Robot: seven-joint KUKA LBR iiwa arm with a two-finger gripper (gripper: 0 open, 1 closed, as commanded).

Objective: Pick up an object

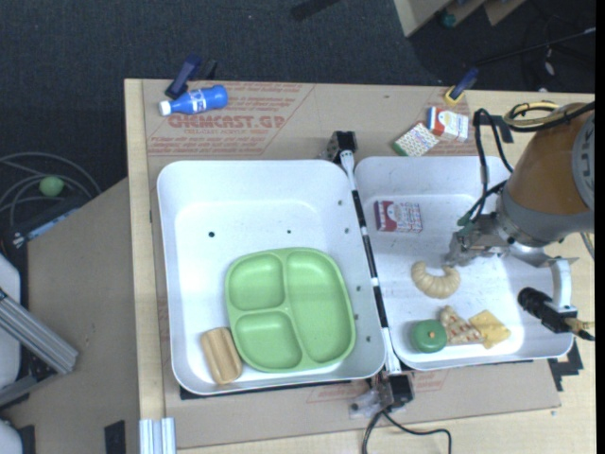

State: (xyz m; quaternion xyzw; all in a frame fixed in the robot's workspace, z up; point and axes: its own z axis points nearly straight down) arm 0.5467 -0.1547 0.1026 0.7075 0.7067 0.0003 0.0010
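- Camera view: tool (462, 251) sits low in right white bin (539, 348), just beside pale curved croissant-shaped toy (434, 279); cannot tell its state.
- Near edge of that bin: green round piece (428, 336), tan waffle-like pieces (473, 327).
- Red-and-white carton (398, 216) lies at far left.
- Left white bin (189, 206): green divided plastic tray (287, 307), tan block (220, 355).

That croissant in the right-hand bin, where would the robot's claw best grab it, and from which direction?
Probably across the thick middle of the croissant, coming straight down from above. It lies flat on the floor of the right bin, curved like a crescent with thinner tips, so the middle gives the fingers most to close on. The gripper is right beside its upper right end, and bare floor surrounds it.
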